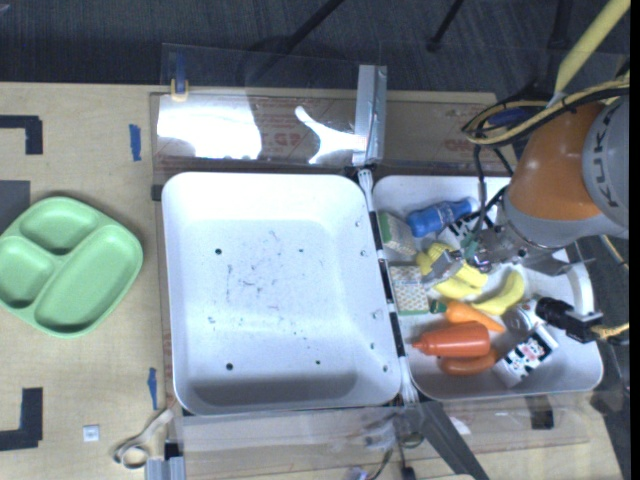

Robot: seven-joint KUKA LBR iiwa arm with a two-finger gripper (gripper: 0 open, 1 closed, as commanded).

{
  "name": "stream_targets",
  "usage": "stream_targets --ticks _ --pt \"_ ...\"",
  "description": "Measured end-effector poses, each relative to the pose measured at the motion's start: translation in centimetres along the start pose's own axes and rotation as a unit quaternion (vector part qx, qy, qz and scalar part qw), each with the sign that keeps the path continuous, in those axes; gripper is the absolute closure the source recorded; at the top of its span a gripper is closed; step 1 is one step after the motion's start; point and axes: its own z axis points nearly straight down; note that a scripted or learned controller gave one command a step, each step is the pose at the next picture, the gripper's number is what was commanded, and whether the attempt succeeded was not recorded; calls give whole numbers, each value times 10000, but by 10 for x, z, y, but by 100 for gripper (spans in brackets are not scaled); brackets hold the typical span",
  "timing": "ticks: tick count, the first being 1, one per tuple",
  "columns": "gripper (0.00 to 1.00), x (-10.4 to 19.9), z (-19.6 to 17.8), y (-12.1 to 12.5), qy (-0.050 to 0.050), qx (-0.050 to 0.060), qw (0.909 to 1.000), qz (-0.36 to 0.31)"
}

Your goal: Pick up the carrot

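Claw [468, 258] seen low in right bin [575, 368]; grip state can't be told. Carrot [470, 315] lies just below claw, beside banana [490, 290].

Grey arm's hand [478, 253] low in right bin [580, 373], above banana [490, 290], carrot [472, 314] just beside red bottle [455, 342], green divided plate [68, 265] on worktop [80, 388] at left.

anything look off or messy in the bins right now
Nothing looks spilled or broken. The one lopsided thing: every item is crowded into the right bin, with the carrot lying among a banana, a blue bottle and other toys, while the left bin shows bare floor. The pincer sits over that pile.
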Motion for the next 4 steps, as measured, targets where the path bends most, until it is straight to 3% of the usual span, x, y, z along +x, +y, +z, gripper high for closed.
stream_targets --ticks 1,2,3,4 --pt "0 -17 45 -51 -8 -26 9975 -701" --pt "0 -38 45 -85 -19 -34 9731 -2302" --pt "0 -7 45 4 -10 -31 9630 -2694" --pt "0 -22 45 -72 -16 -24 9545 -2983"
